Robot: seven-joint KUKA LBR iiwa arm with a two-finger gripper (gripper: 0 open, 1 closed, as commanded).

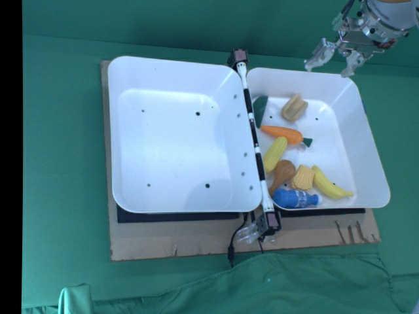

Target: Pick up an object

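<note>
Nearest us, our blue bottle (296,199) lies among toy foods crowding the right bin (357,113), awaiting picking. Our gripper (335,57) hangs above the bin's far rim, fingers spread, holding nothing.

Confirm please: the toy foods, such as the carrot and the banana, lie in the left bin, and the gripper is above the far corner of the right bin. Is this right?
Not quite. The camera view shows the carrot and banana in the right bin, not the left. The gripper is indeed above that bin's far corner.
</note>
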